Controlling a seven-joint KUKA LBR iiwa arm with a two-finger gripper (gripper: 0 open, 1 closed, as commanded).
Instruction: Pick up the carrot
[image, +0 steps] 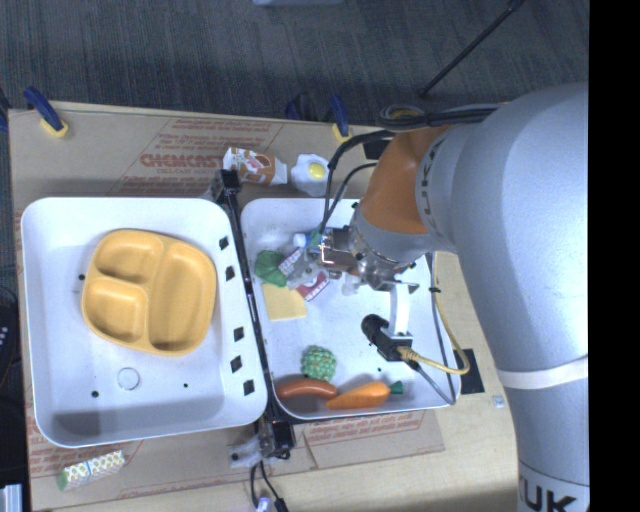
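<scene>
The carrot (358, 395) lies lengthwise along the right bin's (432, 300) near edge, well below the hand (335, 262), whose opening I cannot tell.

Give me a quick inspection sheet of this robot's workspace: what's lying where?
Surface: bench covered with printed cardboard, bearing two white bins.
Job's things: carrot lying at the right bin's near edge, untouched.
Clutter: hot dog beside the carrot; green ball; yellow slab; green leafy piece; yellow divided plate in the left bin.
Grippers: gripper over the right bin's far part, well away from the carrot.
Cables: yellow cable looping over the right bin.
Surroundings: blue clamps on the bench edge.
</scene>
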